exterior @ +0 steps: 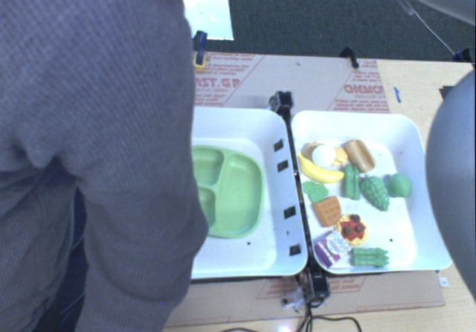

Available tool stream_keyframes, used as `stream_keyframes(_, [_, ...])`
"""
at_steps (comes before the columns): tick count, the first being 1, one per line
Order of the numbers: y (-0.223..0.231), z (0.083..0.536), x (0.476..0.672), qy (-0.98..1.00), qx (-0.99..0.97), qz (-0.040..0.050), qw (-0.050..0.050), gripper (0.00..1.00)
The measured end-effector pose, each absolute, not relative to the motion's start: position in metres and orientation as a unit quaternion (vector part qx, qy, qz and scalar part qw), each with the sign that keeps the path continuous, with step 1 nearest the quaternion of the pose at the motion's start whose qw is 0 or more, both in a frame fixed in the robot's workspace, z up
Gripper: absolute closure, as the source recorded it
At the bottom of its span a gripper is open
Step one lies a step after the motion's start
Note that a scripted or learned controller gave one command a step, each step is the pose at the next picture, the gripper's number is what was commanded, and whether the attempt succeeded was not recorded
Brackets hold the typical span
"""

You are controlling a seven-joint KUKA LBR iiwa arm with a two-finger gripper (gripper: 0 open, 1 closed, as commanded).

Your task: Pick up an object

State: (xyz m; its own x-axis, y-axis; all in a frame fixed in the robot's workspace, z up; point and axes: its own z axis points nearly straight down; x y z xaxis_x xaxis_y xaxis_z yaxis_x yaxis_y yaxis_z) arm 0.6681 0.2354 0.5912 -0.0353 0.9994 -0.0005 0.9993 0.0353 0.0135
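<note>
Across left side, grey arm [89, 129] blocks view; gripper hidden, grasp cannot be told. Left bin [245, 249] holds green divided tray [234, 193]. Right bin [416, 144] holds toy food: banana [320, 171], egg [323, 154], bread roll [359, 154], waffle [327, 211], green vegetables [374, 192], all lying loose.

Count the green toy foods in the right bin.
5: lettuce-like piece by the banana, cucumber, bumpy cone, round one at right, asparagus bundle at front. Others may be hidden.
</note>
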Motion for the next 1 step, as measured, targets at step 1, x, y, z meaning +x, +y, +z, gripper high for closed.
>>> stream_keyframes(1, [0.2338, 0.4127, 0.6269, 0.709, 0.705, -0.0077, -0.004, 1.00])
